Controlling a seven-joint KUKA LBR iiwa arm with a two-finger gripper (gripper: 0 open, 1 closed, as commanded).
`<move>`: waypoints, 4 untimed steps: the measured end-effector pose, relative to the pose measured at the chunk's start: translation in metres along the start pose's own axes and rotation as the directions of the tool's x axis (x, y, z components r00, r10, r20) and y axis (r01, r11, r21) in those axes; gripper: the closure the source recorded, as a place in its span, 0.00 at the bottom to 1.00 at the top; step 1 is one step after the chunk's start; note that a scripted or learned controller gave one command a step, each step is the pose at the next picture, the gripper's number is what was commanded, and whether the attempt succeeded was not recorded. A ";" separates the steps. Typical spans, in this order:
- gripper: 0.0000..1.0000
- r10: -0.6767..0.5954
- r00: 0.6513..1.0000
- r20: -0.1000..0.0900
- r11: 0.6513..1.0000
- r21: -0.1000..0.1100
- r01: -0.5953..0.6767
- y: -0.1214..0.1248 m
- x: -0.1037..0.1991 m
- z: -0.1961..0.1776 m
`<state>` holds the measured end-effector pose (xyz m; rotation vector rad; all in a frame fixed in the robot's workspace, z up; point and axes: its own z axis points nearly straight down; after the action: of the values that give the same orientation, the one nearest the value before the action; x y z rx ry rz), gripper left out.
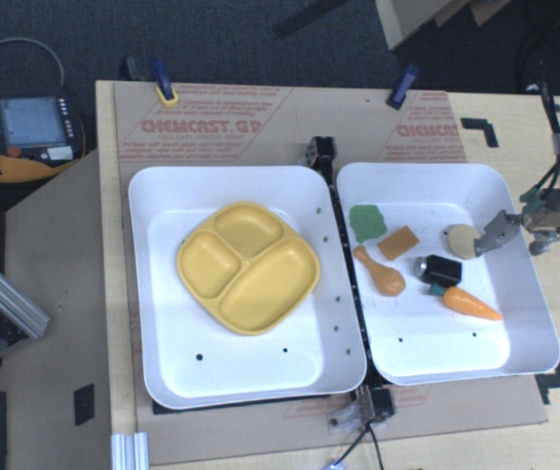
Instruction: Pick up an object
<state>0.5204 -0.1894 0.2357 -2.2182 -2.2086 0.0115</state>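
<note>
So, going left to right: the left bin (153, 262) has just a yellow divided plate (249, 265) sitting roughly in its middle, three compartments, nothing in them.

The right bin (515, 351) is where all the pickable stuff is, clustered in its upper half. Leftmost in there is a flat green piece (367, 221), then a small tan/orange square block (398, 242) just beside it, and below those a light-brown thing shaped like a little drumstick or pear (382, 273). Moving right there's a small black block (443, 268) with a carrot (472, 304) right below it, close enough that they look like they're touching. Then a pale beige rounded object (461, 239) near the right wall of the bin.

The gripper (496, 233) comes in from the right edge of the frame, grey finger part angled down toward that beige lump and right up against it. Honestly can't tell whether the jaws are spread or closed from this angle, it's too small and blurry.

Progress-wise: I'd say nothing's picked up yet. Every object looks like it's lying on the bin floor, nothing lifted. My guess is the beige one is the target since the gripper is next to it. It looks smooth and rounded, so it could slip or roll out of a pinch.
</note>
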 end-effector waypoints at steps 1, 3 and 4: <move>0.00 -0.004 1.000 0.003 1.000 -0.013 0.004 0.003 0.001 -0.007; 0.00 -0.003 1.000 0.001 1.000 -0.009 0.003 -0.001 -0.013 0.103; 0.00 -0.004 1.000 0.001 1.000 -0.009 0.004 -0.001 -0.012 0.154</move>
<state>0.5177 -0.2011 0.0821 -2.2189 -2.2178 0.0019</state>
